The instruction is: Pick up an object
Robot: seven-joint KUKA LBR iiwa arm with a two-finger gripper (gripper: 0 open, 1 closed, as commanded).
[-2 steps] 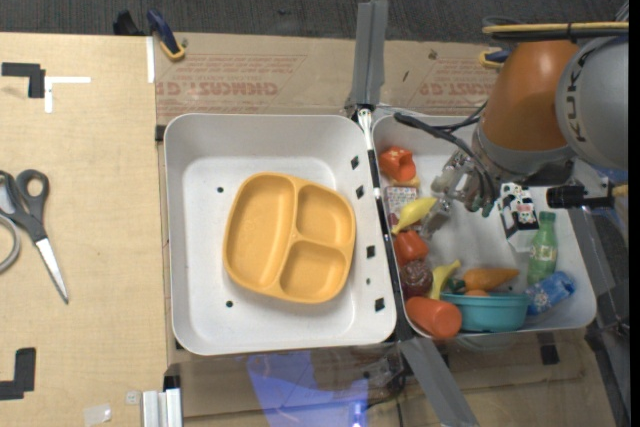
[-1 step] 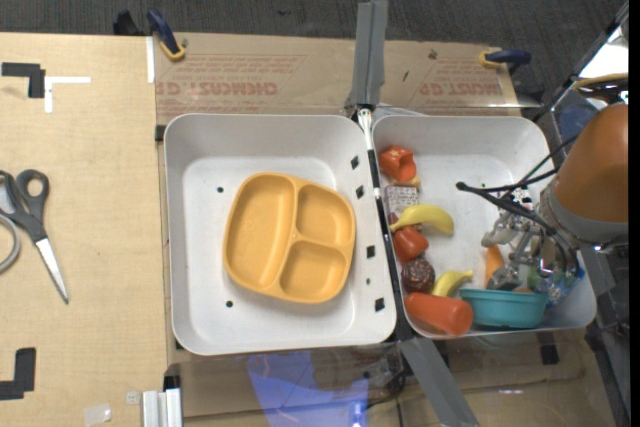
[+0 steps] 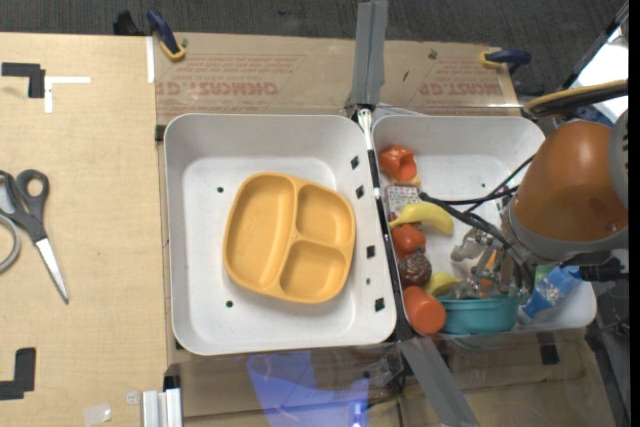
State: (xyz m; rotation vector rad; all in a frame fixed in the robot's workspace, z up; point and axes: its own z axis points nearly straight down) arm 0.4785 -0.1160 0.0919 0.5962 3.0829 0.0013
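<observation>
Bright, even light; soft shadows, sharp.

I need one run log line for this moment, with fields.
arm: over right bin | gripper: low, near teal bowl | held: nothing seen | left bin: orange divided plate

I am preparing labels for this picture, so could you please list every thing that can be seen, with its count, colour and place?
bins: 2, white, side by side on the bench
divided plate: 1, orange-yellow, in the left bin
banana: 1, yellow, in the right bin
tomato: 1, red, far end of the right bin
bowl: 1, teal, near end of the right bin
red-orange pieces: 2, one beside the bowl, one under the banana
scissors: 1, grey, on the bench at left
clamps: 2, blue, far bench edge
arm: 1, grey with orange band, over the right bin
tool: 1, metal, above the bowl
</observation>
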